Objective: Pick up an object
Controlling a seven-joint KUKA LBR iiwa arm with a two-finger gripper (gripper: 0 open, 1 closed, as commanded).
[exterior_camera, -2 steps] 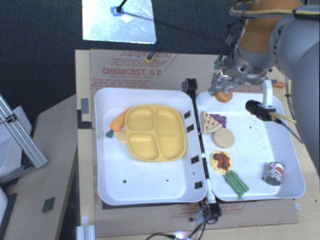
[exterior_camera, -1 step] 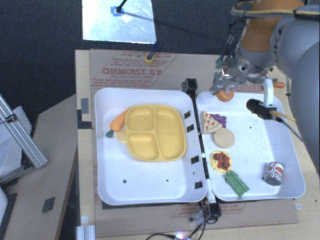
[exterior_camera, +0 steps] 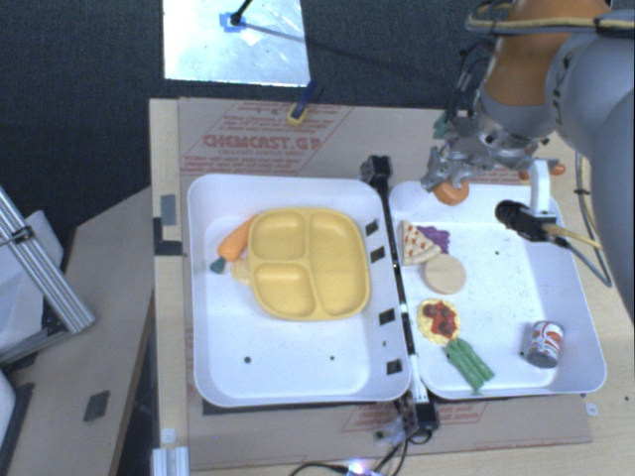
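Over the far edge of the right bin (exterior_camera: 585, 365), the gripper (exterior_camera: 451, 178) hangs just above a small orange thing (exterior_camera: 452, 193), and I cannot tell if it is grabbing it or not. Near the middle wall of that bin lie a pizza slice (exterior_camera: 418, 242), a round cookie (exterior_camera: 444, 274), a red and yellow toy food (exterior_camera: 439, 319) and a green bean (exterior_camera: 468, 362), with a little can (exterior_camera: 543, 343) off by itself. Next door, the left bin (exterior_camera: 213, 365) holds a yellow tray (exterior_camera: 303, 264) with a carrot (exterior_camera: 234, 240) touching its left side.

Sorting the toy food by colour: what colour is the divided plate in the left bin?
Yellow. The divided plate shows clearly in the camera view.
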